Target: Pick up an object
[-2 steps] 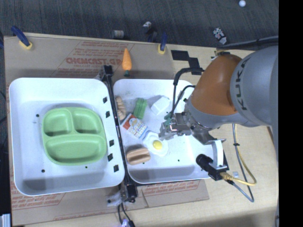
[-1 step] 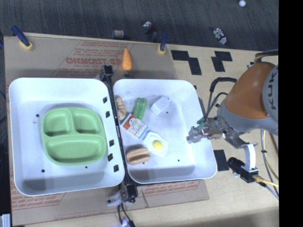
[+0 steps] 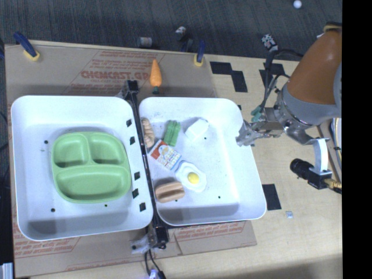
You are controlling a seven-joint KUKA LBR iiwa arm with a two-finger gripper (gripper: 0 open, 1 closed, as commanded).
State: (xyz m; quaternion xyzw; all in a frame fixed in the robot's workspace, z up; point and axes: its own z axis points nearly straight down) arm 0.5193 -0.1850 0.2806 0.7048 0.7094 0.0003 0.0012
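- Fingers (image 3: 246,133) on my gripper hover just beside the right bin's (image 3: 251,182) right rim; I see nothing between them, though I can't tell their spread.
- Nearest the bin's front lies a hot dog (image 3: 169,191), then a fried egg (image 3: 193,178), and the white cup (image 3: 197,128) farthest back.

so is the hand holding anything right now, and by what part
Nothing held: the hand sits at the right white bin's right rim, with no object between its fingers.
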